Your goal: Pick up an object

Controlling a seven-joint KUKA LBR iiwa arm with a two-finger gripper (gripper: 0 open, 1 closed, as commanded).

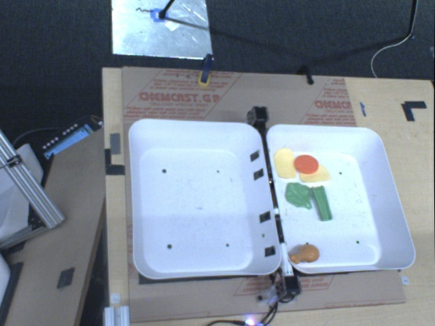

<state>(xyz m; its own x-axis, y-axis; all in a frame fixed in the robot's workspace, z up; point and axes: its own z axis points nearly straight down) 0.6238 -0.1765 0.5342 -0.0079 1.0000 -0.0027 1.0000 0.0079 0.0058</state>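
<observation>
The right bin [380, 182] holds several small objects near its left side. A red disc [306, 164] lies on a yellow piece [315, 174], with another yellow piece [285, 162] to its left. Below them a green leafy piece [297, 195] lies beside a green stick [321, 203]. An orange-brown lump [304, 253] rests at the bin's near left corner.
The left bin [197, 195] adjoins the right one along a black hinged divider [270, 195]. Both stand on a cardboard sheet [183, 94] on the bench. A shiny metal plate [161, 17] lies beyond the bench, and a metal frame [27, 189] stands at the left.
</observation>
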